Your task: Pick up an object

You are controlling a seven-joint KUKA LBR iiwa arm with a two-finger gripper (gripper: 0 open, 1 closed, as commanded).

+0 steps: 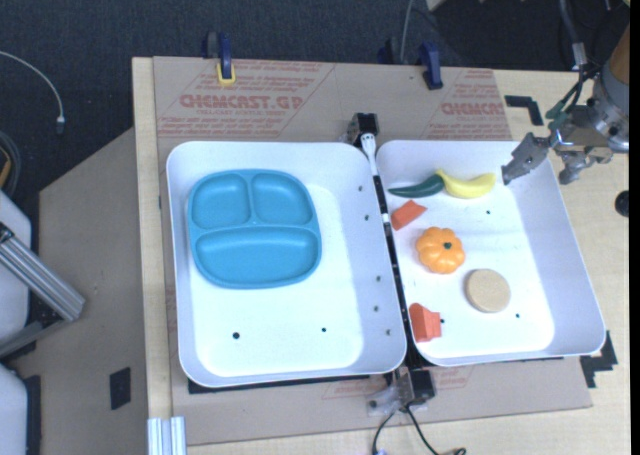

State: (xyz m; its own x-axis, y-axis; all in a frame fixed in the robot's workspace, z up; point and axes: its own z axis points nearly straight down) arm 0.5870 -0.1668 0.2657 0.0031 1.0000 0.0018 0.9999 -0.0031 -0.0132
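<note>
The right bin holds a yellow banana and a green chili pepper at its far side. An orange wedge lies below them. An orange pumpkin sits near the middle, a tan round cookie to its lower right, and a red-orange block by the front left corner. My gripper hangs over the bin's far right corner, open, with nothing between its fingers, to the right of the banana.
The left bin holds a blue three-compartment plate in its far left part. Blue clamps grip the cardboard's far edge. A black hinge strip runs between the bins.
</note>
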